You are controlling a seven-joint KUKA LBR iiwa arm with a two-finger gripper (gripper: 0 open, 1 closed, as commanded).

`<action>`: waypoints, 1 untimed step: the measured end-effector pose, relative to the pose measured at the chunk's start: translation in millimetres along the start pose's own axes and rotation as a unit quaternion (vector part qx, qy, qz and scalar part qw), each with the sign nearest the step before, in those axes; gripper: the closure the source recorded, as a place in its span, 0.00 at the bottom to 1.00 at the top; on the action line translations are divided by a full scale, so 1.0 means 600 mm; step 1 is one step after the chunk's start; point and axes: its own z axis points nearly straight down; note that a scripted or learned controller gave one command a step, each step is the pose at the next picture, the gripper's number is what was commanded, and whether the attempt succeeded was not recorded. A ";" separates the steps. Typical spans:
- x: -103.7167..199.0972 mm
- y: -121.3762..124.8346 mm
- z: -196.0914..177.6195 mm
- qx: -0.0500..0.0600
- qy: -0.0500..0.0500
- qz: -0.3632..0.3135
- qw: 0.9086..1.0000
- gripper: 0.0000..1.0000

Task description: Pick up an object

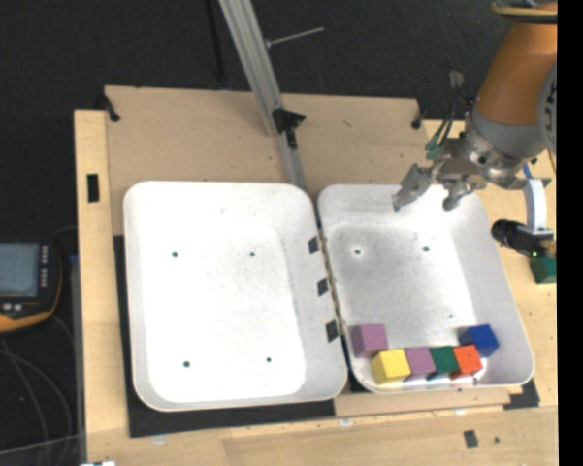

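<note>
Several small blocks lie along the near edge of the right bin (485, 250): a purple block (370, 338), a yellow block (391, 365), a second purple one (420, 360), a green block (443, 359), an orange block (466, 359) and a blue block (480, 339). My gripper (430, 192) hangs over the far edge of the right bin, well away from the blocks. Its two fingers are spread apart and open, with nothing between them.
The left bin (223, 289) sits beside the right one. A slanted metal rail (262, 76) rises from the bench behind the bins. A small screen device (15, 275) rests off the bench at the left.
</note>
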 end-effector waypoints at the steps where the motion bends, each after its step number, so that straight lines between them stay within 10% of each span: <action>1: -0.001 0.001 -0.019 -0.001 -0.001 -0.002 1.000 1.00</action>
